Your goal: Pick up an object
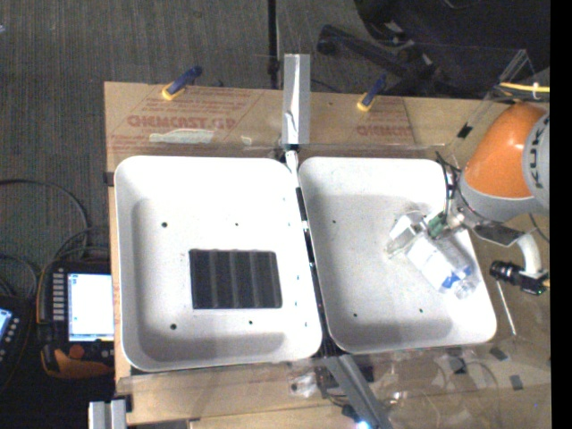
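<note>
Bottle [440, 262]: a clear plastic bottle with a blue cap, lying on its side in the right bin, right of frame centre. Its cap end points toward the lower right and its other end toward the upper left, where it is blurred and hard to make out.
Bench [206, 119]: a brown board across the middle of the frame, with red lettering along its upper strip. It bears both bins.
Left bin [143, 195]: a shallow white tray with rounded corners, left of centre, touching the right bin along its inner edge.
Right bin [357, 195]: a matching white tray, right of centre, holding the bottle near its right wall.
Arm [505, 164]: grey with a rounded orange band, entering from the right edge at mid height, above the right bin's far right side.
Grate [235, 279]: a dark ribbed rectangle lying flat on the floor of the left bin, toward its lower middle.
Gripper [435, 225]: at the arm's tip, just inside the right bin's right wall, right at the upper end of the bottle. Blur hides the fingers, so I cannot tell how wide it stands or whether it has hold of anything.
Pendant [76, 315]: a handheld screen device on the floor at the lower left, beside the bench.
Clamps [180, 82]: two small blue and yellow clamps on the bench's upper edge.
</note>
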{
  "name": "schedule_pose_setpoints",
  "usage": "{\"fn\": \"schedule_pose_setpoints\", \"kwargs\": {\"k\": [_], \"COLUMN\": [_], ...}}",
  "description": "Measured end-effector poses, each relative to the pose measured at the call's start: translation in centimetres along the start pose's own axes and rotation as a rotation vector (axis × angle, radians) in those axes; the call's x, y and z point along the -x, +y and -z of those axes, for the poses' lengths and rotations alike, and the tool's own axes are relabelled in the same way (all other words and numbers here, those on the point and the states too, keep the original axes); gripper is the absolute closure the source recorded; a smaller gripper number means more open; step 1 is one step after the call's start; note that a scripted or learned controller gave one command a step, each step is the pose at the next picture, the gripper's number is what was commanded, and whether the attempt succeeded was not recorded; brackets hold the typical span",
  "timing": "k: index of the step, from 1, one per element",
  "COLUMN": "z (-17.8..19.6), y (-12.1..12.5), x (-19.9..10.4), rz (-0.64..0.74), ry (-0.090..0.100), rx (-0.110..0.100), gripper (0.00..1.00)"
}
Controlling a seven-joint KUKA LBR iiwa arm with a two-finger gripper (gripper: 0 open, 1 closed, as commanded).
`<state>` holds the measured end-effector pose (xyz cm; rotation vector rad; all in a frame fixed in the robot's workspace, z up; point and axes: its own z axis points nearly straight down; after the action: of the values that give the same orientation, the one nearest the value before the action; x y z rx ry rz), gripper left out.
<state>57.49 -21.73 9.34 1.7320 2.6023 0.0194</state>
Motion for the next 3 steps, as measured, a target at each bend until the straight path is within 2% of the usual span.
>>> {"fn": "schedule_pose_setpoints", "kwargs": {"k": [1,2,3], "z": [-0.2,0.1,1.0], "y": [5.2,-0.3,0.0], "x": [1.7,-0.3,-0.5], "rz": [-0.178,-0.081,-0.079], "ry": [0.007,0.003,0.005], "rx": [-0.006,-0.002,0.001], "gripper": [0.0,0.0,1.0]}}
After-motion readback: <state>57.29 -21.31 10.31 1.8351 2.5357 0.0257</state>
